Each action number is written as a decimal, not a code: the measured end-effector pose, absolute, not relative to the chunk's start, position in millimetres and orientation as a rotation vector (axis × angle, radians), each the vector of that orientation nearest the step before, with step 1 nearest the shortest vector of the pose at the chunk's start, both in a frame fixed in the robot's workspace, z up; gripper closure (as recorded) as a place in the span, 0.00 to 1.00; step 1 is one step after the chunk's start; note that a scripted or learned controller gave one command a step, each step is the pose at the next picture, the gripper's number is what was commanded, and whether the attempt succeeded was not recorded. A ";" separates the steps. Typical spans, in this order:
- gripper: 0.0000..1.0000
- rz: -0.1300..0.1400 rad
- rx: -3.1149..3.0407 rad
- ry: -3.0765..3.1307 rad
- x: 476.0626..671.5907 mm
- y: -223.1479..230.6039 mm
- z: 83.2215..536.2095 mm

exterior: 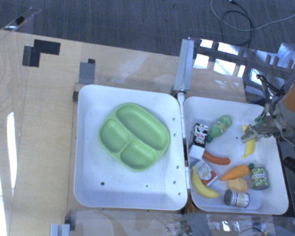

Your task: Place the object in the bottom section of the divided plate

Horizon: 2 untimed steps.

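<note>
The green divided plate (134, 136) lies in the left white bin (86, 187), with one long section at its far side and two smaller ones nearer the front. My gripper (253, 131) hangs over the far right part of the right bin (279, 205), well to the right of the plate. A small yellow object (249, 147) sits directly beneath the gripper's tip, partly covered by it. Whether it is held is not clear from this angle.
The right bin also holds a cow-patterned carton (200, 134), a green bottle (220, 126), a sausage (216, 159), a carrot (235, 172), a banana (202, 186), a snack packet (205, 173), a green-labelled tin (259, 178) and a grey can (237, 199). A metal rail (184, 144) divides the bins.
</note>
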<state>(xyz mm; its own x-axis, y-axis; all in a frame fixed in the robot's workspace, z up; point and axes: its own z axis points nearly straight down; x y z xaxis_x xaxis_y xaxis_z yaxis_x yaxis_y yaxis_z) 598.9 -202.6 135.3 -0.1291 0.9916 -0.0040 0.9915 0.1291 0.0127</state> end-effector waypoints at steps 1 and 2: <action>1.00 0.004 1.908 2.486 598.1 -205.1 152.9; 1.00 0.006 1.727 2.615 618.4 -133.7 222.7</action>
